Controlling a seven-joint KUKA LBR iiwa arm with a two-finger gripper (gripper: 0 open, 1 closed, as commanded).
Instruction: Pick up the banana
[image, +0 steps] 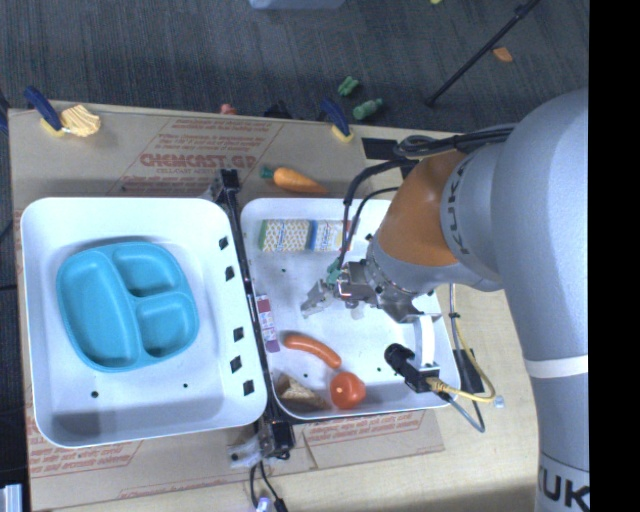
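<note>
Tool (322, 295) is hanging mid-frame over the right bin (300, 212), probably seeking the banana; its state I cannot tell.

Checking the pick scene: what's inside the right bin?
Inside the right bin: a hot dog, a tomato, a bread piece, a striped box. The arm covers the bin's right part; no banana is visible.

Both white bins (40, 300) look like smooth, slightly glossy plastic; the blue divided tray (125, 305) looks matt plastic. The desk (150, 150) is covered with printed brown cardboard. The arm's grey shell (545, 200) has a satin sheen
</note>
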